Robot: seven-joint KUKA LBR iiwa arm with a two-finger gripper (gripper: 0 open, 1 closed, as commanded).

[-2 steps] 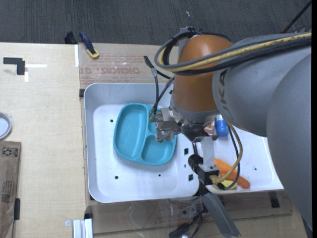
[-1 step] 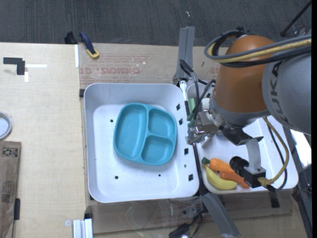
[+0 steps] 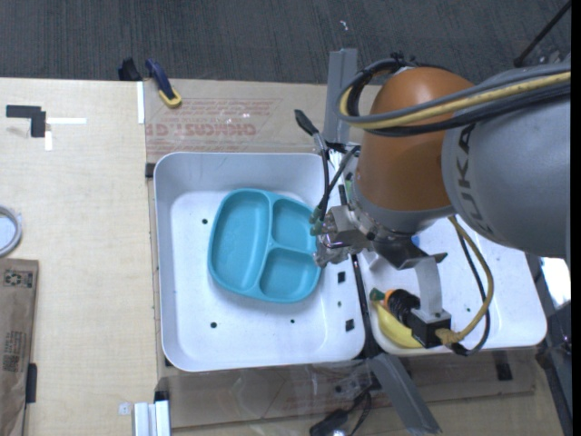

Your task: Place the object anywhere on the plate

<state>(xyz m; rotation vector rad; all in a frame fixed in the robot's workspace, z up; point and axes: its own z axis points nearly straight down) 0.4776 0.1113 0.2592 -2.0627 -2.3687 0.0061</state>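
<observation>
Far left: the wooden bench (image 3: 73, 243). Next, in the left bin (image 3: 182, 334), a blue plate (image 3: 263, 243) with three parts, lying flat, nothing on it. Just by the plate's right edge, the gripper (image 3: 329, 242), tucked under the big grey and orange arm (image 3: 427, 143). Cannot tell if open or shut, or if holding anything. Further right and nearer, in the right bin (image 3: 508, 334), a yellow thing (image 3: 392, 328), maybe a banana, half hidden by the arm. Looks like the picking step, not yet done. Next: go down to the yellow thing, grab it well, lift, carry left over the plate, let go
</observation>
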